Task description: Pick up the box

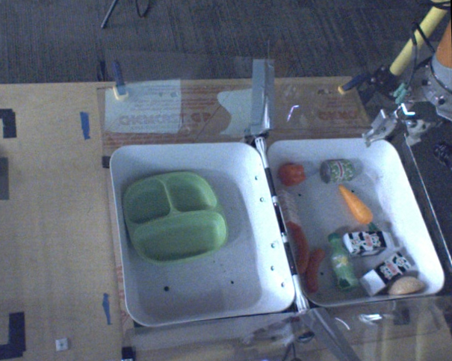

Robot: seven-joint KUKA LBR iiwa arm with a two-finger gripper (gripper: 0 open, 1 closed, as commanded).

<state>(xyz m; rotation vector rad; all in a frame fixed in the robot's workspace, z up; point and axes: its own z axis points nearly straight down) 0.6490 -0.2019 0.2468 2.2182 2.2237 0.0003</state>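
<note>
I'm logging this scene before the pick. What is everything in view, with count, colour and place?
bins: 2, white, side by side on the bench
plate: 1, green, three compartments, left bin
tomato: 1, red, right bin, far left corner
can: 1, grey-green, right bin, far side
carrot: 1, orange, right bin, middle
boxes: 2, black and white, right bin, near right
bottle: 1, green, beside the boxes
peppers: 2, red, right bin, left wall
gripper: 1, grey, above the right bin's far right corner

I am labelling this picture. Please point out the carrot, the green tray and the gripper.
carrot (356,205): camera view, middle of its orange body.
green tray (174,216): camera view, ridge between its compartments.
gripper (389,124): camera view, midway between its fingertips, above the right bin's far corner.
</note>
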